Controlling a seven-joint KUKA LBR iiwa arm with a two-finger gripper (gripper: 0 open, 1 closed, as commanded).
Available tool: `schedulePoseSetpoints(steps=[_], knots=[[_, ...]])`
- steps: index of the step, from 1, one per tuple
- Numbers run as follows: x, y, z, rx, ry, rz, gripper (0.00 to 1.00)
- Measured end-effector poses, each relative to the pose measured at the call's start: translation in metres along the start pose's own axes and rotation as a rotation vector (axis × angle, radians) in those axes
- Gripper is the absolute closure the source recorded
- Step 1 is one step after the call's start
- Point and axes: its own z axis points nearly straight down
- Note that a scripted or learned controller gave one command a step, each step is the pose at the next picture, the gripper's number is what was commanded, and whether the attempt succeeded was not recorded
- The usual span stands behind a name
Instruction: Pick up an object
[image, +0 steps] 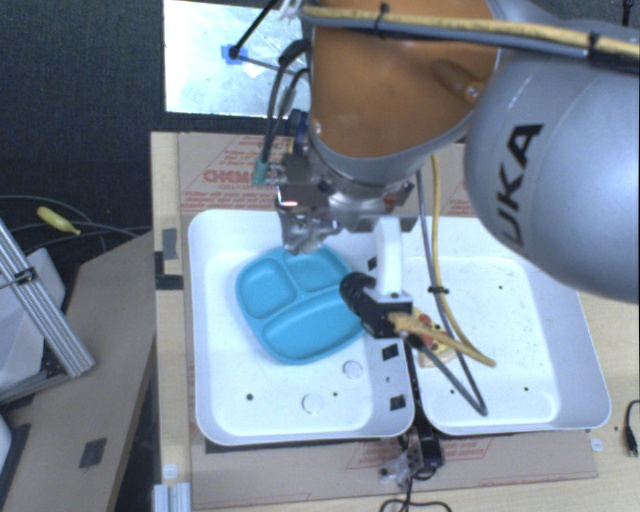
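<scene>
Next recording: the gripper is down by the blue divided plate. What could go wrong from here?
1. The gripper is at the far rim of the blue three-compartment plastic plate. Held by one edge, so wide a plate may tilt and slip out.
2. If the gripper misses the rim, it might merely push the plate across the shallow white bin it lies in.

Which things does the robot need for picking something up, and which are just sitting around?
For the job: gripper, blue plate, left bin.
Just lying about: right bin, cardboard sheet, metal frame.
</scene>
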Motion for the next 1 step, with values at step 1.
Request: schedulePoseSetpoints(steps=[1], knots=[[0.0037, 0.0308, -0.1326, -0.018, 0.004, 0.007, 1.00]])
